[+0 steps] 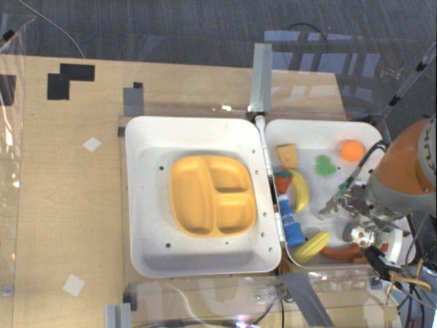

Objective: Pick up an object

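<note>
Gripper (343, 203) sits low over your right bin (311, 130), grip state unreadable. Nearest pickable: banana (299, 190) just left of it; orange ball (352, 151) above, green toy (326, 165) between.

A robotics lab or test cell, seen from above. A pale wooden bench (68, 203) stands on dark grey carpet (171, 19) and carries two shallow white bins (147, 203) side by side, separated by a metal rail (261, 80). Black tape marks (68, 80) and small white tags sit on the wood. Clear plastic shielding (13, 115) edges the bench. Loose cables (403, 279) trail at the lower right, beside a grey and orange robot arm (406, 173). Plastic toy food (299, 190) fills the right bin.
</note>
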`<state>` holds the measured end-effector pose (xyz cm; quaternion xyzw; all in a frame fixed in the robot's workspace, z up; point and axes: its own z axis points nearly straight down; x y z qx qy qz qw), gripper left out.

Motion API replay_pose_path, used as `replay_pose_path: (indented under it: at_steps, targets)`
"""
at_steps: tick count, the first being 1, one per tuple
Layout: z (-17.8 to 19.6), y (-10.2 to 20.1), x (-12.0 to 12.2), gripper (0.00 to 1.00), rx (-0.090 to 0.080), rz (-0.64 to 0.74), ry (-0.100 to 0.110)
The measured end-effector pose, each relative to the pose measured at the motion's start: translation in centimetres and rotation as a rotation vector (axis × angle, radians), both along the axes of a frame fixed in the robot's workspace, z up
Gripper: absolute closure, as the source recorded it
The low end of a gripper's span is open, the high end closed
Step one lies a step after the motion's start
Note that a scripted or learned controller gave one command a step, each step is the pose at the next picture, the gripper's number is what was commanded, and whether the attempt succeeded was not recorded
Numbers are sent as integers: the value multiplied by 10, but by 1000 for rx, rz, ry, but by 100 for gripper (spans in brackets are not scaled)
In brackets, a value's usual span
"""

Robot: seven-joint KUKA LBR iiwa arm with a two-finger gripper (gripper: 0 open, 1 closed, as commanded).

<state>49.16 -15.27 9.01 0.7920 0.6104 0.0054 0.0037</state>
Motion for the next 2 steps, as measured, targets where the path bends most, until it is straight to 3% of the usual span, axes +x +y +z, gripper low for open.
replay_pose_path:
  at_steps: [1, 2]
  targets:
    - [23, 58, 0, 0, 2, -100, 8]
    - [0, 10, -1, 0, 0, -91, 1]
